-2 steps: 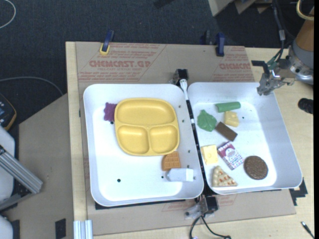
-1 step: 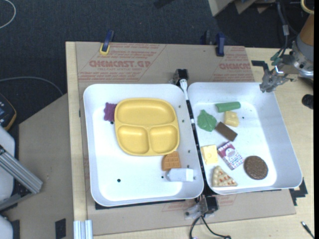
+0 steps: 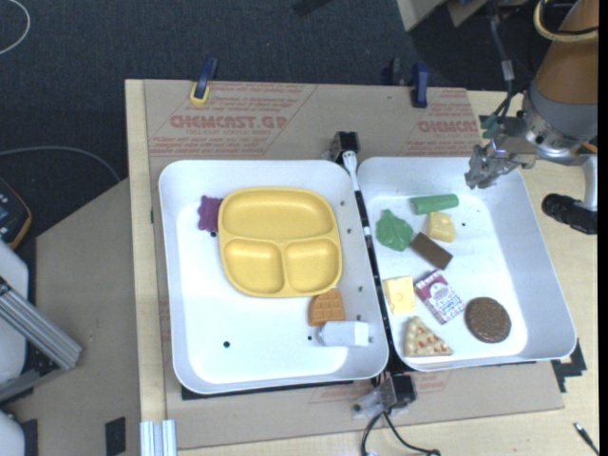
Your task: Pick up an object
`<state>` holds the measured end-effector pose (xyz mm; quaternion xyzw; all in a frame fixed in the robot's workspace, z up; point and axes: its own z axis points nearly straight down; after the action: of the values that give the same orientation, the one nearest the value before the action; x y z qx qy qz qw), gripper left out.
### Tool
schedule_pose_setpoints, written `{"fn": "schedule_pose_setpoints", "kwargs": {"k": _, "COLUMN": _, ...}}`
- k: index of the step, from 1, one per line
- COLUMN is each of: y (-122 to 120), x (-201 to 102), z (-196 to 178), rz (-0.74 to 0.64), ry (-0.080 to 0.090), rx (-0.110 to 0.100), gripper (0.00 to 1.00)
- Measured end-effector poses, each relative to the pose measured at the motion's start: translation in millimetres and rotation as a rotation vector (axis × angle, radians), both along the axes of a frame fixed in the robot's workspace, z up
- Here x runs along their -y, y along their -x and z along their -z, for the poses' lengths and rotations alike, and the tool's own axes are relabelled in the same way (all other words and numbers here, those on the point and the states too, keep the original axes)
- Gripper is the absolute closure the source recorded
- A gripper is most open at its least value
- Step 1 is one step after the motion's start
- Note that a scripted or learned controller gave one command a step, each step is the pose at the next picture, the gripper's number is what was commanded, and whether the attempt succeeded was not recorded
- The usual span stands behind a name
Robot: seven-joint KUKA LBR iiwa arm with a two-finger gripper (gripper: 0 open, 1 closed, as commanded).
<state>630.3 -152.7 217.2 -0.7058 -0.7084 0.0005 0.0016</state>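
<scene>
So the two white bins sit side by side on the bench; the left bin (image 3: 190, 283) has the biggest thing, a yellow tray (image 3: 280, 240) with three compartments, lying flat near the middle; a purple piece (image 3: 208, 212) pokes out at its left edge, a small waffle (image 3: 327, 307) touches its lower right corner, and a white block (image 3: 344, 333) lies just below the waffle; the right bin (image 3: 532, 255) has all the small food toys, any of them up for grabs: a brown cookie (image 3: 487, 319), a pizza slice (image 3: 425, 338), a red-and-white packet (image 3: 439, 296), a yellow cheese square (image 3: 400, 294), a green leaf (image 3: 392, 230), a brown bar (image 3: 431, 251), a green stick (image 3: 434, 202), a pale yellow chunk (image 3: 440, 226); the gripper (image 3: 484, 171) hangs over the right bin's top right corner, nothing between its fingers, and honestly can't tell if the jaws are apart or closed.
</scene>
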Motion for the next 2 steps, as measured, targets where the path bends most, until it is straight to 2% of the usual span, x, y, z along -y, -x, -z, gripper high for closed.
{"fn": "schedule_pose_setpoints", "kwargs": {"k": 1, "y": 21.1, "x": -47.7, "z": -15.0, "rz": -0.002, "ry": -0.001, "rx": 0.001, "gripper": 1.0}}
{"fn": "schedule_pose_setpoints", "kwargs": {"k": 2, "y": 35.2, "x": -94.3, "z": -13.9, "rz": -0.001, "ry": -0.001, "rx": -0.001, "gripper": 1.0}}
